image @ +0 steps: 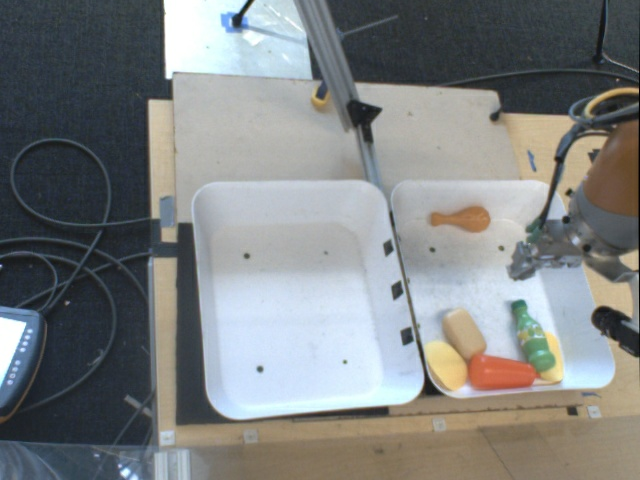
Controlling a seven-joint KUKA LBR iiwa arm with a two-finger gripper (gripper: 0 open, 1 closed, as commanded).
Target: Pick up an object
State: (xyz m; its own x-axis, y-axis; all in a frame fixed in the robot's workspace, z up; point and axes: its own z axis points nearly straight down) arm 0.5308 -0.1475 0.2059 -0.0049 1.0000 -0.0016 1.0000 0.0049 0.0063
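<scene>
The right bin [590, 298] holds several toy foods. A tan drumstick [462, 219] lies near its far wall. Along the near wall sit a beige bread piece [464, 332], a yellow slice [446, 365], a red-orange pepper [500, 372] and a green bottle [532, 336] resting on another yellow piece [553, 364]. My gripper [524, 260] hangs over the right side of this bin, above and just beyond the green bottle, to the right of the drumstick. Nothing shows held in it.
The left bin [210, 268] stands beside the right one, sharing a middle rim with black markers [397, 290]. A slanted metal pole [335, 58] crosses the bench's back. Cables lie on the dark floor at the left.
</scene>
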